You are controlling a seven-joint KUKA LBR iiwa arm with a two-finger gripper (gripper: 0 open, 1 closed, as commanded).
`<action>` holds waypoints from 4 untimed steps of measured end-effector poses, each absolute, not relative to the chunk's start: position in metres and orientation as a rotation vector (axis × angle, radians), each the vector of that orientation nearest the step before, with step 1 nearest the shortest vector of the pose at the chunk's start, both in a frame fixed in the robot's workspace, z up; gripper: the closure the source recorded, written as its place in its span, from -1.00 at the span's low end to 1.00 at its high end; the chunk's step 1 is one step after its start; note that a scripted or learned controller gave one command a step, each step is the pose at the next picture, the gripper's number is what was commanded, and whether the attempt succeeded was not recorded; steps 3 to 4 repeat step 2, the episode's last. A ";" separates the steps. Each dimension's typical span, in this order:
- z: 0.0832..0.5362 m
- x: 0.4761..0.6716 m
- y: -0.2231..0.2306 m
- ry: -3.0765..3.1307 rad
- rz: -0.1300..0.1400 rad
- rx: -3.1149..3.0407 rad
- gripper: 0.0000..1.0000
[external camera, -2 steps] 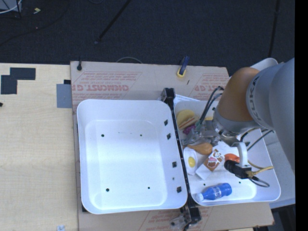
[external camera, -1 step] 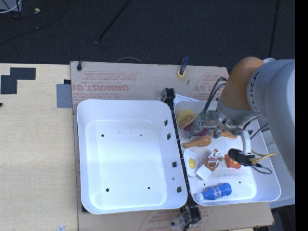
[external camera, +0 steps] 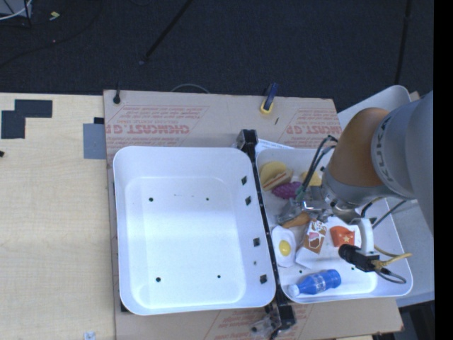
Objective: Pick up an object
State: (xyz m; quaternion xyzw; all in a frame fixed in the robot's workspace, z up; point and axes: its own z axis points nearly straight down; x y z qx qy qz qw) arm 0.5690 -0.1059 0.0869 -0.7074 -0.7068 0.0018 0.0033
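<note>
Two white bins (external camera: 184, 303), one blue bottle (external camera: 317, 282)

We see a robotics lab, grey arm (external camera: 396, 147) over two white bins (external camera: 127, 190), cardboard-topped desk (external camera: 184, 122), cables on dark floor (external camera: 212, 34)

One fixed camera looks slantwise down on both bins (external camera: 184, 161).
</note>
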 end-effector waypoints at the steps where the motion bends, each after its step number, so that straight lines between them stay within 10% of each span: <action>1: 0.097 0.571 -0.107 -2.214 0.003 -2.222 1.00; 2: 0.194 0.625 -0.055 -2.232 -0.012 -2.220 1.00; 4: 0.194 0.625 -0.055 -2.232 -0.012 -2.220 1.00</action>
